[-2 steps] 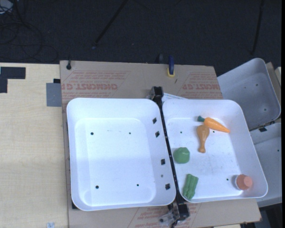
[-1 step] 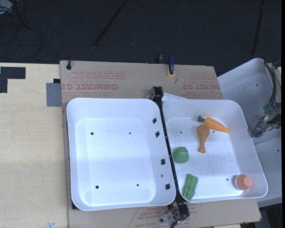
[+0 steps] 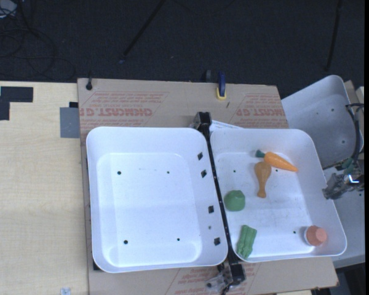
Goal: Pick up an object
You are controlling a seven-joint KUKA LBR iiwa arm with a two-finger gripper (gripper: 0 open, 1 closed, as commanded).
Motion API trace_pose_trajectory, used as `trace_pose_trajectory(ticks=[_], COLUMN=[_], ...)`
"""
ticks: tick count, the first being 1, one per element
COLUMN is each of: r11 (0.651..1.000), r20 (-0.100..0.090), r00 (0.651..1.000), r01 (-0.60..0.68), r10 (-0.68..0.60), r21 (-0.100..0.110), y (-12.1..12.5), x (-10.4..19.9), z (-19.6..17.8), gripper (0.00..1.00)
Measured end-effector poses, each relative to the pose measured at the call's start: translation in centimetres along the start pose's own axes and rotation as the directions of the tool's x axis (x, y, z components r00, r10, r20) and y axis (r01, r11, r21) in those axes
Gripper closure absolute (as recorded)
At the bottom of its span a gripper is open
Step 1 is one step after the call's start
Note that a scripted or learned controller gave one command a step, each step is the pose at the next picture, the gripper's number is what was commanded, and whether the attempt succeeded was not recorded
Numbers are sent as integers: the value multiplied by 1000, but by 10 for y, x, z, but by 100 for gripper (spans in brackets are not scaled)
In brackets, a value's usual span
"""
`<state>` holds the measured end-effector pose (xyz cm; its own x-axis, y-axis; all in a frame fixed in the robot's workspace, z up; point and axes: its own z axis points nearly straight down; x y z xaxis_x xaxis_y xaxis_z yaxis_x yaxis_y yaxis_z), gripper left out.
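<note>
i see the orange plastic carrot (image 3: pixel 281 161) in the right white bin (image 3: pixel 310 145), far side, long axis running left-right, tip pointing right and slightly near. a tan drumstick-shaped toy (image 3: pixel 262 177) touches it. the gripper (image 3: pixel 339 186) sits at the bin's right rim, too small and dark to read.

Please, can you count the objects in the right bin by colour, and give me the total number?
Orange: 2, the carrot and the drumstick-shaped piece.
Green: 2, the round green piece and the long green piece.
Pink: 1, the pink round piece near the bin's front right corner.
Total: 5
</note>
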<state>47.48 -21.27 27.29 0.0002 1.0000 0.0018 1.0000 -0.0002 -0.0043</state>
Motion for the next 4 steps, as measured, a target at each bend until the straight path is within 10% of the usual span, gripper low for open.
trace_pose_trajectory(ticks=[1,2,3,4], r11=[1000,1000,1000,1000], r20=[4,-3,6,-4], r00=[1000,1000,1000,1000], r01=[2,-1,1,0], r10=[-2,1,-1,0], r21=[-8,9,-13,7], y=[1,0,1,0], x=[13,6,-2,1], z=[-137,33,-104,79], gripper=[100,100,100,100])
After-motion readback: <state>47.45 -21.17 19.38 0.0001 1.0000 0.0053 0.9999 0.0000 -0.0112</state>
